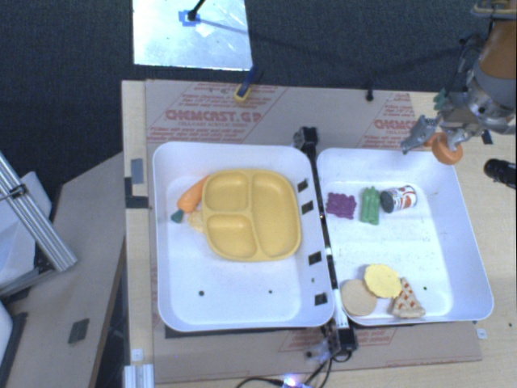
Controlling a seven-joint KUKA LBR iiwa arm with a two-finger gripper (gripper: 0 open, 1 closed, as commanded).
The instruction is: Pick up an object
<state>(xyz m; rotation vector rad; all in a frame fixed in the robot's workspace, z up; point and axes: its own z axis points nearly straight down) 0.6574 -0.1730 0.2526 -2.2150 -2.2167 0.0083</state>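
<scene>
Clamped on an orange ball (447,150) by the gripper (442,141), up over the right bin's (472,249) far rim. Seemingly picked already; left only to lift clear.

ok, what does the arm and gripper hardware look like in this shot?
The arm comes in at the upper right: grey metal wrist housing under an orange band, with dark cabling alongside. The gripper is metallic grey with thin pale fingers. An orange rounded part sits by the fingertips; I can't tell what it is.
</scene>
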